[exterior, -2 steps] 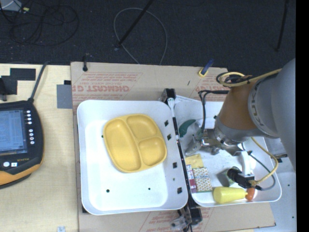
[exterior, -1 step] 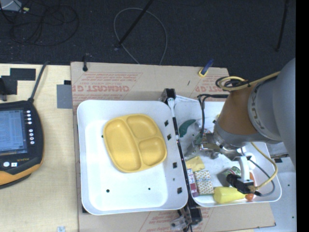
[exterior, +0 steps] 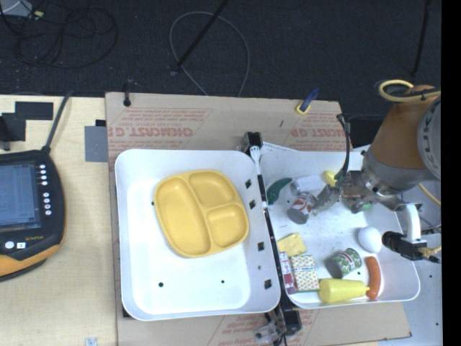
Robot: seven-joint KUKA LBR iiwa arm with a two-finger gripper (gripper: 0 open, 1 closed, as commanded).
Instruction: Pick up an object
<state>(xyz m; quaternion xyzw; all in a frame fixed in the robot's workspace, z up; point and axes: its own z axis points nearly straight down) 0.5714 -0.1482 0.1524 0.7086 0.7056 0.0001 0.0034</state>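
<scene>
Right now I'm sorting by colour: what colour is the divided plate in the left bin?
Yellow divided plate; camera view.

Arm [exterior: 403, 139] enters from right, orange band up top, grey wrist angled down-left. Gripper [exterior: 322, 197] low, pointing left, fingers look slightly apart but too small and cluttered to be sure. Nothing seen between them.

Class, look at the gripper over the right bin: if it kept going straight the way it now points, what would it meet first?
The gripper points left along the right bin. Probably the small grey and red can lying just ahead, with the green object beyond it. Height above the bin is unclear.
</scene>
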